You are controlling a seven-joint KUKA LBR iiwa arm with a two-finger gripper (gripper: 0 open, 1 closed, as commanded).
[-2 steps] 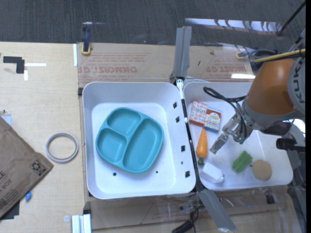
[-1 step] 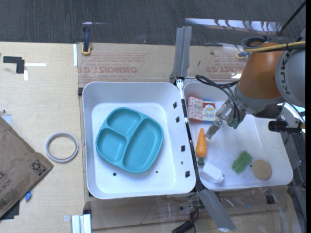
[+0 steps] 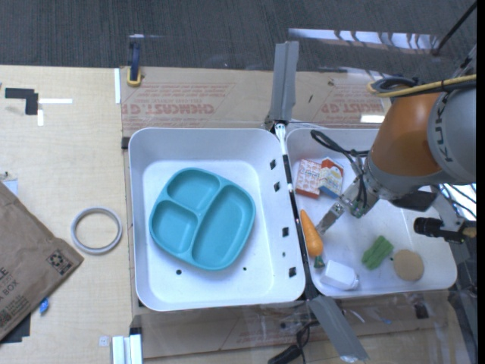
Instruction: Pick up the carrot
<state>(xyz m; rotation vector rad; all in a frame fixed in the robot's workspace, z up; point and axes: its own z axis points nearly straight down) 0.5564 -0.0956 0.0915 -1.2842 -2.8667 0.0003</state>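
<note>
The orange carrot (image 3: 311,235) lies in the right bin (image 3: 436,283), along its left wall, with its green end pointing toward the front. My gripper (image 3: 339,214) hangs low over the same bin, just right of the carrot's upper end and slightly apart from it. The grey arm with its orange band (image 3: 405,146) comes in from the right above it. Nothing is visibly held.
The right bin also holds a red and white carton (image 3: 318,177), a green piece (image 3: 377,252), a tan round thing (image 3: 409,265) and a white object (image 3: 339,275). A teal divided plate (image 3: 202,218) sits in the left bin (image 3: 144,203). A tape ring (image 3: 96,229) lies on the bench.
</note>
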